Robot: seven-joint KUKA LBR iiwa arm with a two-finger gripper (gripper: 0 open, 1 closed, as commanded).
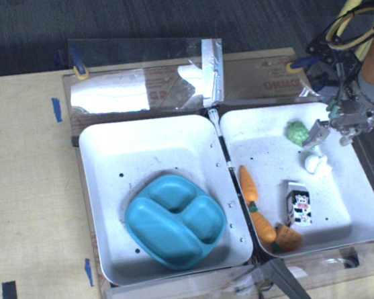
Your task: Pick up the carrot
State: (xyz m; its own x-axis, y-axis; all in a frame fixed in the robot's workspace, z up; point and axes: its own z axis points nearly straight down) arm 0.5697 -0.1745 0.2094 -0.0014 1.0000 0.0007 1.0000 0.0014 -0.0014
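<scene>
An orange carrot [247,184] lies along the left wall of the right bin [367,214], pointing toward the back. A second orange carrot [263,225] lies just in front of it, with a bit of green between the two. My gripper [332,134] hangs over the right bin's back right part, well to the right of both carrots. Its fingers [317,131] are spread, it is open, and nothing sits between them. A small white object [315,162] lies just below the gripper.
A green leafy toy [297,132] sits left of the gripper. A black-and-white milk carton [300,206] and a brown lump [290,238] lie near the front carrot. The left bin [101,163] holds a blue divided plate [175,219].
</scene>
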